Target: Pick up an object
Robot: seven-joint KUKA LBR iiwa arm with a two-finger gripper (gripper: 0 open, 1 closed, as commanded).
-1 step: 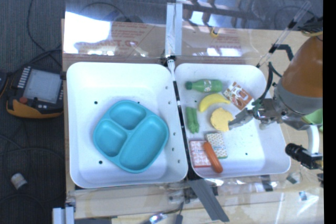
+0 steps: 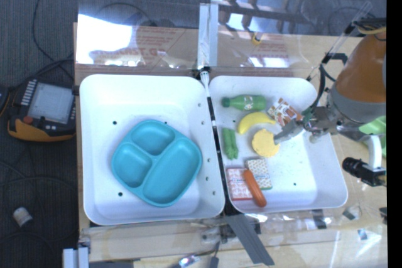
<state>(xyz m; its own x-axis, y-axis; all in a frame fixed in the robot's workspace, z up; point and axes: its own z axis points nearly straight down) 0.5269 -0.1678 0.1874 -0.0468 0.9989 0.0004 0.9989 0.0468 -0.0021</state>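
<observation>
The right bin [image 2: 328,180] holds several toy foods. A green bottle [image 2: 245,102] lies at its far side, with a yellow banana [image 2: 252,120] just below it. Beside them are a colourful snack packet [image 2: 282,111] and a yellow round piece [image 2: 264,145]. A green vegetable [image 2: 230,142] lies along the left wall. An orange sausage [image 2: 254,188] rests on a red-and-white card [image 2: 237,184] near the front, next to a patterned packet [image 2: 259,171]. My gripper [image 2: 284,134] reaches in from the right, low over the bin, its tip at the upper right edge of the yellow round piece.
The left bin [image 2: 100,135] holds a blue divided plate [image 2: 157,163]. A clear panel stands behind both bins. A black-and-orange handheld device [image 2: 41,108] lies on the floor at the left. Cables and a black fitting [image 2: 361,169] hang by the arm at the right.
</observation>
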